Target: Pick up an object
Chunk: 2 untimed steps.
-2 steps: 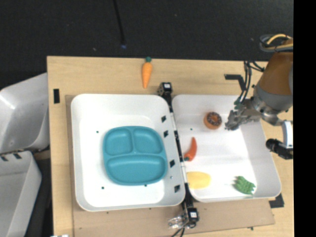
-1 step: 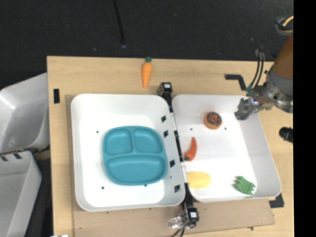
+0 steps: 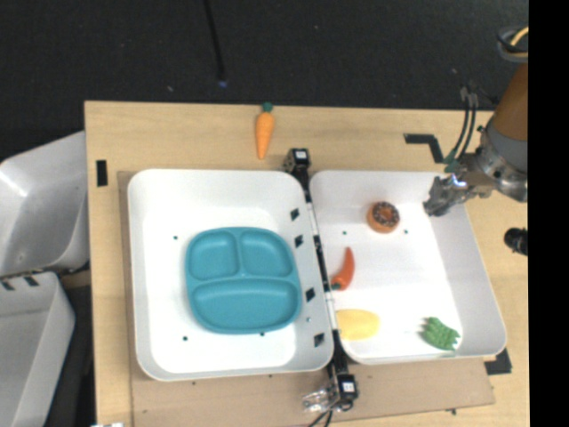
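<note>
Gripper (image 3: 438, 201) poised over the right bin (image 3: 462, 265) rim, just right of the round brown toy (image 3: 384, 216), evidently pre-grasp; finger spread indeterminate, nothing seen held.

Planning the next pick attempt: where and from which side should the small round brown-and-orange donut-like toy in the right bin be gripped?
Grip the small round brown-and-orange toy across its outer edges, coming straight down from above. It lies flat with open floor around it.
</note>
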### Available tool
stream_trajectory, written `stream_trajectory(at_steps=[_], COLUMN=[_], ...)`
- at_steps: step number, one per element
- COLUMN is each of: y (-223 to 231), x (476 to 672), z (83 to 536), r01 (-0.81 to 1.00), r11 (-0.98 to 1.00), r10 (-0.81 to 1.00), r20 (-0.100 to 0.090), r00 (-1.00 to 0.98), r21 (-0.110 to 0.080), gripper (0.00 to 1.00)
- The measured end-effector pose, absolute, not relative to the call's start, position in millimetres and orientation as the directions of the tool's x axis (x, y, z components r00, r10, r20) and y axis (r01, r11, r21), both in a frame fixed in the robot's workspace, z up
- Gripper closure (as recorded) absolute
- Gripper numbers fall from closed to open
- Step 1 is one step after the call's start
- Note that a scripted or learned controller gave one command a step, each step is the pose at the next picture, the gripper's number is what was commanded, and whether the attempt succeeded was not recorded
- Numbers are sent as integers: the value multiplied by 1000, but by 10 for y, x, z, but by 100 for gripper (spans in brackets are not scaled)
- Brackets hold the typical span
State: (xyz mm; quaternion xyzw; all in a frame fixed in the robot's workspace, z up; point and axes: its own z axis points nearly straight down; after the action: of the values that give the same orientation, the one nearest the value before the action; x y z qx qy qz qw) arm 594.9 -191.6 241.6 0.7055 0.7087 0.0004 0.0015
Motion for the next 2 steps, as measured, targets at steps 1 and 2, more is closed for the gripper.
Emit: stream_trajectory(at_steps=[1,2], y=[-1461,-891], x=[5819,5628], z=[2516,2446], r01=[1000,1000], r11=[6,7], r10=[1000,1000], r20=[1,1], r00=[-6,-7], r21=[1,0], gripper=[100,100])
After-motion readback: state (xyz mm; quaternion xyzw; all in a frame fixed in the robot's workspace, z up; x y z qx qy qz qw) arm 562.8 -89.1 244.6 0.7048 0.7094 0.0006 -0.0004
